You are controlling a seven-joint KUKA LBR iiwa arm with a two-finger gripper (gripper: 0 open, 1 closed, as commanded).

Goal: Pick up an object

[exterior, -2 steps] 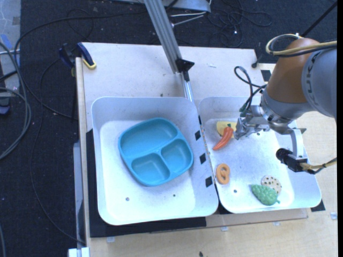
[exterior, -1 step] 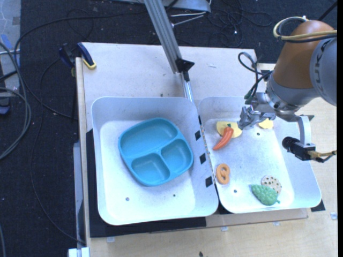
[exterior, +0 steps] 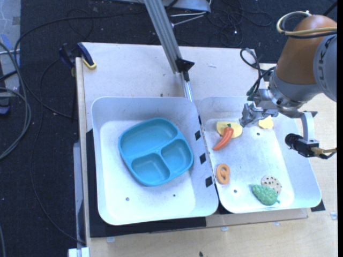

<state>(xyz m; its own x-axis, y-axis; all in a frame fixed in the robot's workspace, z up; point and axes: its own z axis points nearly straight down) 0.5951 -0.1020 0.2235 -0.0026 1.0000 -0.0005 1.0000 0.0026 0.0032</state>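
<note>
My gripper [exterior: 247, 118] hangs low over the far part of the right bin [exterior: 289, 159], its tip just right of a yellow piece [exterior: 223, 127] and an orange-red chili pepper [exterior: 224, 138]. Another yellow piece [exterior: 265, 123] lies just right of the gripper, partly hidden by it. An orange pretzel-like ring [exterior: 223, 173] sits near the bin's left wall. Near the front right lie a speckled cookie [exterior: 271, 183] and a green leafy item [exterior: 266, 195]. Nothing shows between the gripper's fingers.
A blue three-compartment plate [exterior: 155, 150] lies in the left bin [exterior: 107, 197]. A slanted metal pole [exterior: 167, 33] runs from the top down to the bins' far edge. The arm's cable and a black fitting [exterior: 300, 142] hang over the right bin's right side.
</note>
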